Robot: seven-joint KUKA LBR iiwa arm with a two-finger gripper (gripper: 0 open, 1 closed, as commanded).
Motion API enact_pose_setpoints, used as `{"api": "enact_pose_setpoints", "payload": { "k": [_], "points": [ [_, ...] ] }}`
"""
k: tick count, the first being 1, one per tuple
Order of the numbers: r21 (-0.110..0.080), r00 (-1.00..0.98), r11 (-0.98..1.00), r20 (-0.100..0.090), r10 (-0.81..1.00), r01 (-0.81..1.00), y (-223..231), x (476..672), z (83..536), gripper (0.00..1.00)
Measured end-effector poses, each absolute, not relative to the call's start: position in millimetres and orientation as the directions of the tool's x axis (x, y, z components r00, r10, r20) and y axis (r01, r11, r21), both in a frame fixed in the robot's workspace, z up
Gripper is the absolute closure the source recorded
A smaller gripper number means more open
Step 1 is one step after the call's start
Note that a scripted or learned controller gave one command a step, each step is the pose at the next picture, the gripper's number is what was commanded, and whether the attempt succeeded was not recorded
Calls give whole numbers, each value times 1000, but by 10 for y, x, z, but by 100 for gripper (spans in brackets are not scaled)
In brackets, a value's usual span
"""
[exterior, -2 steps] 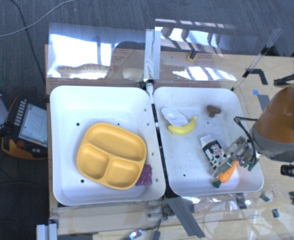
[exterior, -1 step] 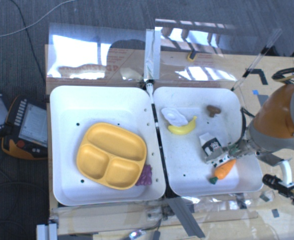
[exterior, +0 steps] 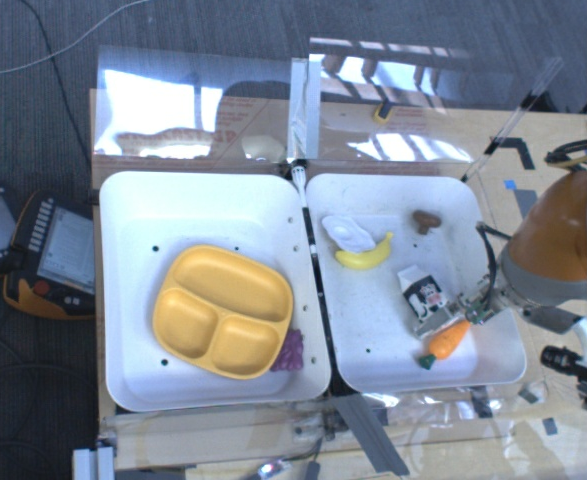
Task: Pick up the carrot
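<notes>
Left bin (exterior: 133, 228): tray (exterior: 223, 310), grapes (exterior: 290, 350) at its right corner. Right bin (exterior: 373, 368): banana (exterior: 363, 254) left; card (exterior: 422, 294) centre; carrot (exterior: 446, 341) front right, gripper (exterior: 470, 310) just behind; brown lump (exterior: 426, 221) rear.

In the left bin (exterior: 133, 268) in front of me lies a yellow divided plate (exterior: 223, 310), and a purple bunch of grapes (exterior: 290, 349) sits touching its lower right corner. The right bin (exterior: 373, 368) holds a banana (exterior: 363, 254) with a white crumpled thing (exterior: 346, 232) just above it, a small brown lump (exterior: 426, 221) near the far wall, and a small black-and-white packet (exterior: 422, 294). A handheld controller (exterior: 48, 258) rests on the floor at the left.
</notes>
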State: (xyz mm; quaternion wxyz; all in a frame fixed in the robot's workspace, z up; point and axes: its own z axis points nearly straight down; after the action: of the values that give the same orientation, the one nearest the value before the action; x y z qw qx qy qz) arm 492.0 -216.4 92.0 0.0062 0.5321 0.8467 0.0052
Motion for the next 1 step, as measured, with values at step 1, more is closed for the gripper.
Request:
{"api": "enact_pose_setpoints", "payload": {
  "k": [1],
  "points": [
    [8,-660,660,-21,751,751,-2119,4903,917,0]
  ]
}}
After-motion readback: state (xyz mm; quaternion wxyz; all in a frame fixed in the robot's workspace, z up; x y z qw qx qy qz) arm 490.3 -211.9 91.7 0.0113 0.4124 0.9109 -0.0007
